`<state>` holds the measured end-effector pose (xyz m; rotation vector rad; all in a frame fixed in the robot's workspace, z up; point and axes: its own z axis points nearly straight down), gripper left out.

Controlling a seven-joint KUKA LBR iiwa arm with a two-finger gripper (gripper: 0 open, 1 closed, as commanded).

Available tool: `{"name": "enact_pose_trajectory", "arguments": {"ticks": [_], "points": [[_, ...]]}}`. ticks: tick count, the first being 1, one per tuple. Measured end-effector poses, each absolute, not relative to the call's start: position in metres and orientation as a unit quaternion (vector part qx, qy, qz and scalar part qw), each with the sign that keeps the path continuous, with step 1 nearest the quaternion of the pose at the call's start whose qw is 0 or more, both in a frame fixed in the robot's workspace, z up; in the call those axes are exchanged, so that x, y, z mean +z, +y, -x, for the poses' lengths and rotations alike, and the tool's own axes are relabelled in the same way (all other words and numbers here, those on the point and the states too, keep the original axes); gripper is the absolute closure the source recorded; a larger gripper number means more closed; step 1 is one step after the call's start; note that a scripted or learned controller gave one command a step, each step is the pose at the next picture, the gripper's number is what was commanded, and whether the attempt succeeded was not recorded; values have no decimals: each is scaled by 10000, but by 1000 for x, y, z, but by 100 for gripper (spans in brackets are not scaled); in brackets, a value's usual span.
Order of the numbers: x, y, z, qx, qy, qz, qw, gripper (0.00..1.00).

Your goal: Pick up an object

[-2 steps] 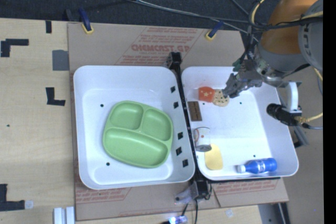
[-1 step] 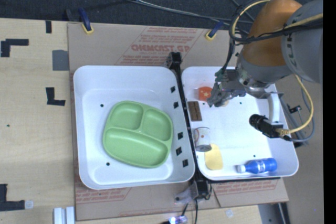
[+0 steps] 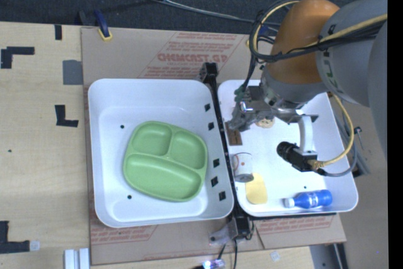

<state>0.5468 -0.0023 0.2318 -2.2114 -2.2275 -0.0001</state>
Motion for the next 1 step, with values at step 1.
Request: {"name": "enact_pose_trajectory", "arguments": {"ticks": [1], "points": [[225, 59, -528, 10, -7097, 7045, 19, 100]]}}
